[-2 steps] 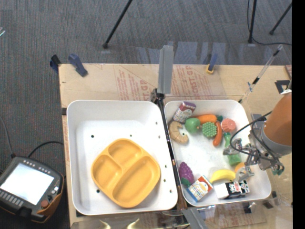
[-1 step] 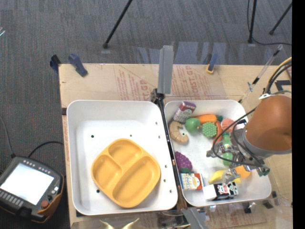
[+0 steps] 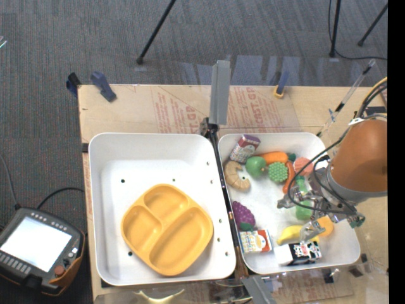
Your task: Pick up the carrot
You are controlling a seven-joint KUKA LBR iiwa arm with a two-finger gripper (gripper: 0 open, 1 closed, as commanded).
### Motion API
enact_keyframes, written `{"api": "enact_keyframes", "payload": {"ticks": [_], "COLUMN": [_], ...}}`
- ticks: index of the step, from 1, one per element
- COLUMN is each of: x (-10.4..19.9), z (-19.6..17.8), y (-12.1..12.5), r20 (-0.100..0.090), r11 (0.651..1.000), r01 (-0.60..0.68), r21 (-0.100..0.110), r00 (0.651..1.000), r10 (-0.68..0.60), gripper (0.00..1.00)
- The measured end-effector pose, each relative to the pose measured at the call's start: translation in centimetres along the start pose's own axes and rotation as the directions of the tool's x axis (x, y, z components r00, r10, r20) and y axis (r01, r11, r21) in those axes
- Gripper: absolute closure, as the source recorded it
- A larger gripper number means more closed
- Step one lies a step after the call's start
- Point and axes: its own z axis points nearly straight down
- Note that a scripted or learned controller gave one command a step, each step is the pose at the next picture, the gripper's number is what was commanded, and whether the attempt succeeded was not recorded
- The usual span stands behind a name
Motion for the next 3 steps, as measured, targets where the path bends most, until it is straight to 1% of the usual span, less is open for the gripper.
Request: {"api": "enact_keyframes", "payload": {"ticks": [1, 2, 3], "x": [-0.2, -0.3, 0.2], "z": [-0.9, -11.9, -20.8], "y": [0.1, -4.1, -4.1], "r20": [-0.001, -0.022, -0.022], "r11": [1.000, 0.992, 0.967], "r01": [0.007, -0.129, -0.255], "r21": [0.002, -0.003, -0.001], "r00": [1.000, 0.991, 0.967], "r10": [-0.007, 0.129, 0.255], "gripper": [1.00, 1.00, 1.00]}}
